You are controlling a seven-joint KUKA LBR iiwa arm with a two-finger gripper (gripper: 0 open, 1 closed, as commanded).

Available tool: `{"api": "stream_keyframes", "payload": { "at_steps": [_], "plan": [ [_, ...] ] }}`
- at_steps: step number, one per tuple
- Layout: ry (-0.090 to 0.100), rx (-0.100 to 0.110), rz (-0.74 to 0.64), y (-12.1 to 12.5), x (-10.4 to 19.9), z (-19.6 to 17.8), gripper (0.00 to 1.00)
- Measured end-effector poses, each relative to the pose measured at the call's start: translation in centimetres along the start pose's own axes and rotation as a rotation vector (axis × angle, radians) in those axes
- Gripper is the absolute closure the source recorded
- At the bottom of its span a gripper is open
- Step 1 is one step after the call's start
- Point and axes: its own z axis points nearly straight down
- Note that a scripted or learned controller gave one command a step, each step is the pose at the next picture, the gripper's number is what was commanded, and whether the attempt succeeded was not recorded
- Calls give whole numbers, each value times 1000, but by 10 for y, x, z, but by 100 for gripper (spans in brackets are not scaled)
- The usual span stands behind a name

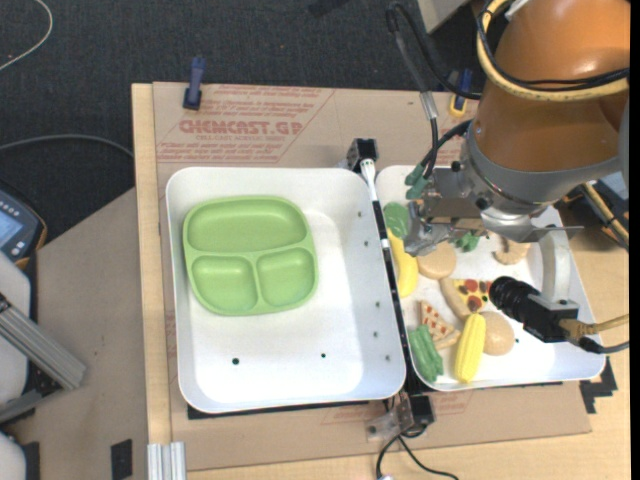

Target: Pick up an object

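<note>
- the end effector [440, 230] hangs low over the far left part of the right bin [560, 370], on the right half of the surface; the grey and orange arm [555, 88] covers the bin's far end.
- whether the end effector is apart or together i cannot tell, as the wrist hides it from above; nor can i tell whether it grips anything.
- the things to pick lie in the right bin, all toy foods, crowded toward its left wall and its near edge.
- a tan round piece [437, 264] lies just below the end effector, very close to it; i cannot tell if they touch.
- a yellow piece [405, 270] lies along the bin's left wall, beside the tan round piece, with a green leaf-like piece [396, 218] beyond it toward the far edge.
- a pizza slice [467, 293] lies mid-bin, and a second, smaller slice [433, 318] is just to its left.
- a yellow corn cob [470, 346] lies tilted near the bin's near edge, between a green pod [425, 352] on its left and a pale tan lump [497, 339] touching it on its right.
- the left bin [300, 368] holds a green divided plate [250, 255], flat, in the bin's far left part.
- both bins rest on a cardboard sheet [240, 118] that covers the surface; a blue clip [194, 81] sits at its far left corner.
</note>
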Motion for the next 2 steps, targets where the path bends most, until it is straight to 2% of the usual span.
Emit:
{"api": "stream_keyframes", "payload": {
  "at_steps": [1,2],
  "plan": [
    [5,-21,-9,1,45,-69,100],
    [2,-5,-10,-1,105,-26,100]
  ]
}}
